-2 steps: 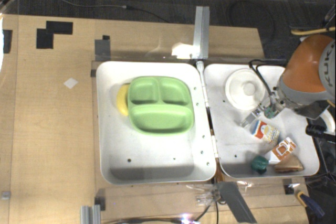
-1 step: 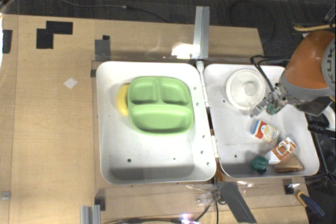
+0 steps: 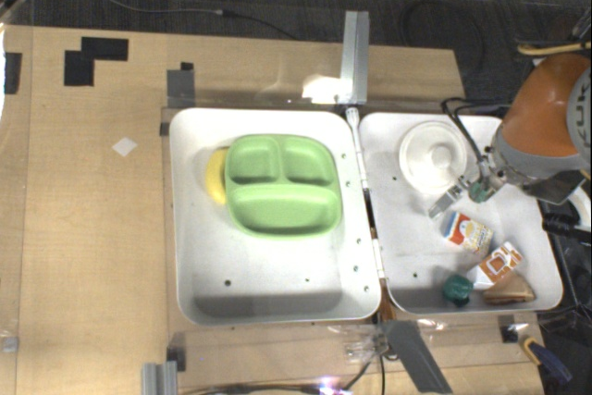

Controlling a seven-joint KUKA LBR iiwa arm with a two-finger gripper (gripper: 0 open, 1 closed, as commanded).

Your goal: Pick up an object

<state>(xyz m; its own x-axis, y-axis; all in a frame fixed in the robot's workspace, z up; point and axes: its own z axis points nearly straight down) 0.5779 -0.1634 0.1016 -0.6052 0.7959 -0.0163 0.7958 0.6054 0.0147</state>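
Nothing is picked up yet. The two-finger gripper [image 3: 460, 195] hangs low over the right white bin [image 3: 407, 277], beside the round white bowl [image 3: 431, 154] and just above the small white and orange carton [image 3: 467, 232] (probably the target). I cannot tell its grip state; the arm hides much.

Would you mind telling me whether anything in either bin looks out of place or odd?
One thing stands out: in the left bin, a yellow object lies mostly hidden beneath the green divided tray's left edge. In the right bin, nothing looks spilled or damaged.
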